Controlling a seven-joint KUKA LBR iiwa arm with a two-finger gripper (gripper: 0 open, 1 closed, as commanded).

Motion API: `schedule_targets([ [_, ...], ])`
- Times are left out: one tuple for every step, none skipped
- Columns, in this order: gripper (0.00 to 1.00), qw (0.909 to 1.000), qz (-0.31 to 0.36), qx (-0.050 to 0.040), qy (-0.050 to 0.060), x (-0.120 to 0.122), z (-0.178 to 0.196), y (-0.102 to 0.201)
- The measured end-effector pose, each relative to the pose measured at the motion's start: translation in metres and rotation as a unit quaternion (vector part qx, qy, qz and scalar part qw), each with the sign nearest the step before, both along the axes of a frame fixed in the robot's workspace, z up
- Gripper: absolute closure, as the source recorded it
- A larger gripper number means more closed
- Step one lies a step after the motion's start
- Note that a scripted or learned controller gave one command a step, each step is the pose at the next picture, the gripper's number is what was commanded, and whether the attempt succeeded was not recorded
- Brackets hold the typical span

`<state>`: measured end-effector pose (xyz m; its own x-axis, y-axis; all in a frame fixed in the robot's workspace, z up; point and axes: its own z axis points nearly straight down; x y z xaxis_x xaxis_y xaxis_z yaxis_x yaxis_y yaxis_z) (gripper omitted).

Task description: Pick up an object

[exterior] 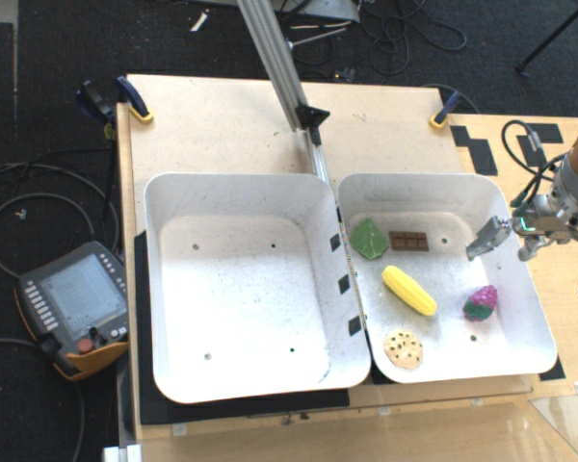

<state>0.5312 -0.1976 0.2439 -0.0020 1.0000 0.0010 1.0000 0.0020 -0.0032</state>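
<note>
The right bin [433, 189] holds several small objects. A green leaf-shaped piece [371, 239] lies near its left wall, with a brown chocolate bar [409, 242] just to its right. A yellow corn cob [408, 290] lies in the middle. A speckled cookie [403, 348] sits near the front, and a magenta fruit with a green patch [480, 302] at the right. My gripper [507, 245] hovers over the bin's right rim, above and behind the magenta fruit. It is open, and nothing sits between its fingers.
The left bin [164, 258] stands beside the right one, sharing a central wall. A slanted metal pole [275, 51] rises from behind the bins. Yellow clamps [138, 104] grip the bench's back corners. A teach pendant [75, 301] lies on the floor at left.
</note>
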Motion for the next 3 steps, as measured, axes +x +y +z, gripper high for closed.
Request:
schedule_targets([
  [0.0,1.0,0.0,-0.0006,-0.002,0.001,0.002,0.0],
  [0.0,1.0,-0.001,0.0001,0.001,0.002,-0.043,0.006],
  [0.0,1.0,-0.002,0.0003,0.001,-0.008,-0.094,0.005],
])
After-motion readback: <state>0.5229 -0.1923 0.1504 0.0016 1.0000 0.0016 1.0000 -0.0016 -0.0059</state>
